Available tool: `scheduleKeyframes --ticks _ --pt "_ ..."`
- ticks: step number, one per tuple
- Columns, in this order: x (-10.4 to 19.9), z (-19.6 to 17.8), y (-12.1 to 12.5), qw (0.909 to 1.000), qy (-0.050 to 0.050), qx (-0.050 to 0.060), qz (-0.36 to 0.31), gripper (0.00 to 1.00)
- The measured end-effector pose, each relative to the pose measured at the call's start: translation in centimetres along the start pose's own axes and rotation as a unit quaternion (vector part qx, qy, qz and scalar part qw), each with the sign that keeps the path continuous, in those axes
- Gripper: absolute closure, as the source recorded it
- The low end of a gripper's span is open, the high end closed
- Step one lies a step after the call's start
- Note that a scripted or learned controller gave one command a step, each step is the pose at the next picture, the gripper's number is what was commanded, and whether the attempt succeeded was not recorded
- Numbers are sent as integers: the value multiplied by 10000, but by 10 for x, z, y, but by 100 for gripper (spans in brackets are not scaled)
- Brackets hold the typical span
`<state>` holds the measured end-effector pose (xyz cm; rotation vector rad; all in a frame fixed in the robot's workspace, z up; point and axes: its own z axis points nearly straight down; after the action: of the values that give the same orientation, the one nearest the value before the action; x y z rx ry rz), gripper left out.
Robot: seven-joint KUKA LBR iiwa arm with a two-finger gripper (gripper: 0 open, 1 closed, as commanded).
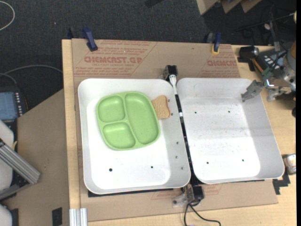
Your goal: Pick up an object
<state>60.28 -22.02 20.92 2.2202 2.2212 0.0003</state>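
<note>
A green divided plate [128, 120] is seen in the left bin [94, 173], toward its far-left corner. A tan slice of toast [161, 107] lies touching the plate's far-right edge, near the bin's far edge. The gripper [251, 91] is seen over the right bin's [225, 164] far-right corner; open/shut can't be told, nothing seen held.

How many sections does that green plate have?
3. The green plate in the left bin has a small section at upper left, another at lower left, and a long one down its right side.
</note>
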Motion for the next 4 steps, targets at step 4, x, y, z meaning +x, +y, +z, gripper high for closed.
scheduleKeyframes --ticks 4 --pt "1 -268 35 9999 -47 -105 2 100"
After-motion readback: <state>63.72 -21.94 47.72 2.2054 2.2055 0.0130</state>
